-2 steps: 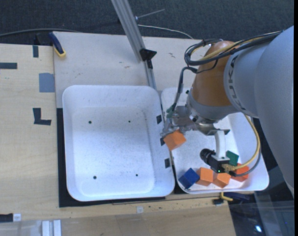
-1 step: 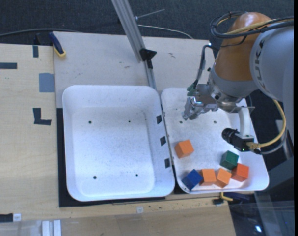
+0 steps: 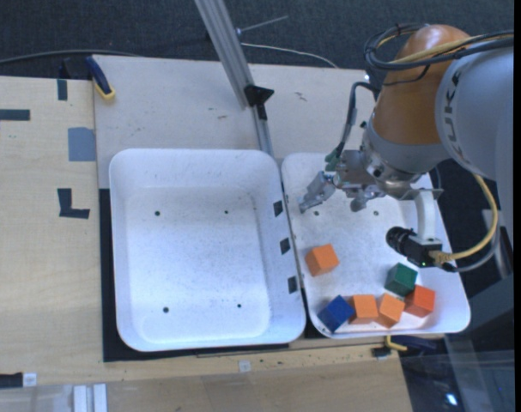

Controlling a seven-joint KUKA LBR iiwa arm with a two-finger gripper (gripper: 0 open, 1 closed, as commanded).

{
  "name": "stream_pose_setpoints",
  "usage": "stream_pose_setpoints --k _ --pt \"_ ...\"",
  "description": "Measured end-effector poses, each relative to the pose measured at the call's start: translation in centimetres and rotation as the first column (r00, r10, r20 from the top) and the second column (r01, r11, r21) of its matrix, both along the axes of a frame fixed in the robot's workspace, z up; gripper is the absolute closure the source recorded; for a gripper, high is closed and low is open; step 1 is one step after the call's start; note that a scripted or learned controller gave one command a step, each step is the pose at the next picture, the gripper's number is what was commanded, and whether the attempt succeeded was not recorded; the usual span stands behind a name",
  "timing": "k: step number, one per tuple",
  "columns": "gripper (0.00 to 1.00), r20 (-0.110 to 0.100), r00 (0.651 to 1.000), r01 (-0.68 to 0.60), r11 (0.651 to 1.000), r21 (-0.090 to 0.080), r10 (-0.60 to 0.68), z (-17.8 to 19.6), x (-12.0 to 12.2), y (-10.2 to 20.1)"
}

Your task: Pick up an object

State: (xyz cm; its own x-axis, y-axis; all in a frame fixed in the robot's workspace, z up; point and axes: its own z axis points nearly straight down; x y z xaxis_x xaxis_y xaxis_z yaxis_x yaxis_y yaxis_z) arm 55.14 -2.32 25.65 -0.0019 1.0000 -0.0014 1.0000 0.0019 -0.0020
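Observation:
The right bin (image 3: 303, 166) holds several small cubes. An orange cube (image 3: 322, 259) lies alone near the bin's left wall. Along the front edge sit a blue cube (image 3: 336, 312), two orange cubes (image 3: 365, 306) (image 3: 390, 309), a red-orange cube (image 3: 421, 299) and a green cube (image 3: 402, 278). My gripper (image 3: 339, 198) hangs over the back part of the right bin, above and behind the lone orange cube. Its fingers (image 3: 315, 197) are spread open with nothing between them.
The left bin (image 3: 123, 230) lies beside the right one. A slanted metal rail (image 3: 230, 50) runs from the top down to the gap between the bins. A black cable fitting (image 3: 410, 243) hangs by the arm over the right bin.

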Motion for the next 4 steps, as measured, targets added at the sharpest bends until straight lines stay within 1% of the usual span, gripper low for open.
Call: stream_pose_setpoints --k 1,2,3,4 --pt "0.00 -0.011 1.000 0.004 1.000 0.002 -0.004 -6.9 -6.3 -1.2" --pt "0.00 -0.001 1.000 0.003 1.000 0.001 -0.003 -6.5 -6.5 -3.0" --pt "0.00 0.001 1.000 0.001 1.000 0.000 -0.001 -6.5 -3.7 -4.6" --pt "0.00 -0.006 1.000 0.003 1.000 0.001 -0.003 -14.2 -1.1 -7.0"
